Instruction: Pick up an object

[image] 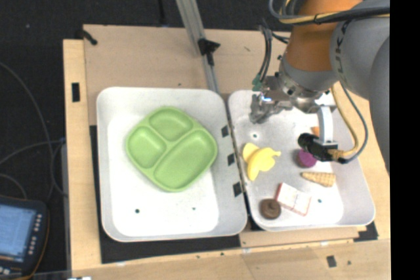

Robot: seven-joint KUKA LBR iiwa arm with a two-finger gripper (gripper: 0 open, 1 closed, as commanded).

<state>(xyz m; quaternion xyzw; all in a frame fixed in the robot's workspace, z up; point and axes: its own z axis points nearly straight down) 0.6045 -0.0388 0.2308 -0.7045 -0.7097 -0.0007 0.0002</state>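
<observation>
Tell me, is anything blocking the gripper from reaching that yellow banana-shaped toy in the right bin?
Nothing visible does. The gripper hangs over the back of the right white bin, and the yellow banana-shaped toy lies nearer the front, with bare bin floor between them.

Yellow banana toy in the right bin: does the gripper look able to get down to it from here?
Probably yes. The banana toy lies apart from its neighbours, uncovered, and the gripper hangs just above it in the view.
</observation>
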